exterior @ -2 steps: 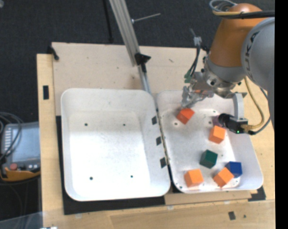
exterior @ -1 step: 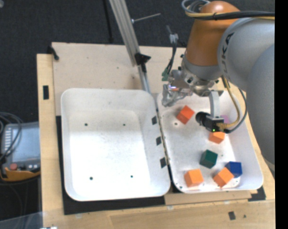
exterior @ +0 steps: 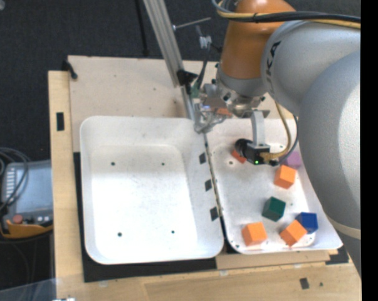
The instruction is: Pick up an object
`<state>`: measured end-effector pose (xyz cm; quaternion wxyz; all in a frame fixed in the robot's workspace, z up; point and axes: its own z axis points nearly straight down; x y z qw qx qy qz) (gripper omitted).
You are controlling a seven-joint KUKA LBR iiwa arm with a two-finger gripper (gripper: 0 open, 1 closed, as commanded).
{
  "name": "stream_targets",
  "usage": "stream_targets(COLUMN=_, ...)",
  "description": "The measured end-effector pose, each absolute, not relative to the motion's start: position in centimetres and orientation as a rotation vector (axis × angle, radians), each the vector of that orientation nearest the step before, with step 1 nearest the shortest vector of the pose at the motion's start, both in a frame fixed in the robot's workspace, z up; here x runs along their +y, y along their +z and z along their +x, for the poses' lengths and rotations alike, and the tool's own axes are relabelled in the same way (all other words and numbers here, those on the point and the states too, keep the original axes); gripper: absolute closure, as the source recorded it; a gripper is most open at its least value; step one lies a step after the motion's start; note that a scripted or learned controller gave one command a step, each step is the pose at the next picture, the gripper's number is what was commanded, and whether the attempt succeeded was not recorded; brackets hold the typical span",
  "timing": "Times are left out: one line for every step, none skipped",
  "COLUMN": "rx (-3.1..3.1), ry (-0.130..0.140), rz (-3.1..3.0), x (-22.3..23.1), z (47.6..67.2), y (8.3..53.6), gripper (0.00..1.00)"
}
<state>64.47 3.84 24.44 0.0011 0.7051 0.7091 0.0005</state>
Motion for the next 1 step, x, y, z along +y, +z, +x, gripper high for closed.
stream_targets(rx=2.227, ry=0.002, rz=2.213, x=8.74, z=65.0, y=24.91, gripper=1.0)
